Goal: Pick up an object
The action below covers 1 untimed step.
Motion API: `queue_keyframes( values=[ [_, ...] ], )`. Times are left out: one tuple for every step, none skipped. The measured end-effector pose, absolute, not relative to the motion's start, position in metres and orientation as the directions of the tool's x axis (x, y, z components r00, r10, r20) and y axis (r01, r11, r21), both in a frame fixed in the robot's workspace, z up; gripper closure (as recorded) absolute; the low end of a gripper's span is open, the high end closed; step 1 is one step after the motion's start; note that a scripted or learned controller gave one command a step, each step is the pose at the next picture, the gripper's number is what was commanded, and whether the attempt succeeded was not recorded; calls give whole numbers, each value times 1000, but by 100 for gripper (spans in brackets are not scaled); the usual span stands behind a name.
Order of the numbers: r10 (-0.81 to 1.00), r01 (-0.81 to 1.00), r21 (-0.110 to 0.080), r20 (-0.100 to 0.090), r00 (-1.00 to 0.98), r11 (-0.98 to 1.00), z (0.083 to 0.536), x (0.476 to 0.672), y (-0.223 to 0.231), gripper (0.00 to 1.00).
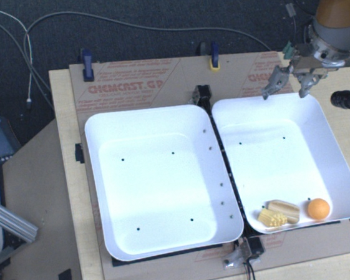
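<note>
Two shallow white bins sit side by side on a wooden bench, seen from above at a slant. The left bin (161, 182) holds nothing visible; the right bin (281, 130) holds three small things bunched along its near edge. The grey arm (335, 14) with its orange band enters at the top right, its upper part cut off by the frame. Its gripper (289, 85) hangs over the far rim of the right bin, the two fingers spread apart with nothing between them. The objects lie well apart from it, at the opposite end of the same bin, toward the viewer: an orange ball (319, 208) nearest the right wall, a tan bread-like roll (283, 206) with its long axis running left to right, and just beside and touching it a yellow corn-like piece (271, 219). Detail on these two is too small to make out.
</note>
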<state>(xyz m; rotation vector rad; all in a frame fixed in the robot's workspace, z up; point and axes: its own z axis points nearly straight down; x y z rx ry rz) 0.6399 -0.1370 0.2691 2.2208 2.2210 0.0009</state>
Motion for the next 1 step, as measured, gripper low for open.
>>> queue_keyframes(
  values=[
    [1000, 1000, 3, 0, -1, 1, 280, 640, -137, 100]
  ],
)
